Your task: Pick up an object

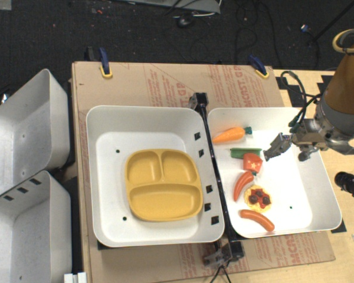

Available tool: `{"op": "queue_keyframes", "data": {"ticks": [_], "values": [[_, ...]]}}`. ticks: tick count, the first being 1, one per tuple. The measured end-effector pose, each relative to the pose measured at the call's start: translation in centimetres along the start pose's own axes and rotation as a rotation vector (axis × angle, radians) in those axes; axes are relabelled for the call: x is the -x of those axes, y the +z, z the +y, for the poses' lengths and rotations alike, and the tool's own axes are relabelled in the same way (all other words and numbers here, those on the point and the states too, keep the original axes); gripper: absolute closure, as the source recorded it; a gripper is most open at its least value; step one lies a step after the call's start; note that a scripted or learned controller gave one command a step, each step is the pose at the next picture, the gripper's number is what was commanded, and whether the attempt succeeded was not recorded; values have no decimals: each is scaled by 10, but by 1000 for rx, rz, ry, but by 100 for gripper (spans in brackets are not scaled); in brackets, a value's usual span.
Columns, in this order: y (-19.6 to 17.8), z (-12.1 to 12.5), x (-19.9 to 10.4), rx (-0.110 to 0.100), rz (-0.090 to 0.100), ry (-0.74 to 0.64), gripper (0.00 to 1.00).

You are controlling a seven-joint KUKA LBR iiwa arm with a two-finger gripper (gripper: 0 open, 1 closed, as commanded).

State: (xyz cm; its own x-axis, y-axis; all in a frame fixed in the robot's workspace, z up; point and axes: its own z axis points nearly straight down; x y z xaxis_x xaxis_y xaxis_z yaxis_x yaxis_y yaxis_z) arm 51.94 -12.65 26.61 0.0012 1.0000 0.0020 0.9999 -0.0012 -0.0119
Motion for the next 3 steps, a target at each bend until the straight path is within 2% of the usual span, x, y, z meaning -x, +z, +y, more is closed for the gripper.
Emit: {"op": "queue_keyframes", "data": {"ticks": [1, 3], "values": [[-5, 2, 0, 11, -2, -3, 0], [86, 1, -5, 6, 0, 0, 0]]}}
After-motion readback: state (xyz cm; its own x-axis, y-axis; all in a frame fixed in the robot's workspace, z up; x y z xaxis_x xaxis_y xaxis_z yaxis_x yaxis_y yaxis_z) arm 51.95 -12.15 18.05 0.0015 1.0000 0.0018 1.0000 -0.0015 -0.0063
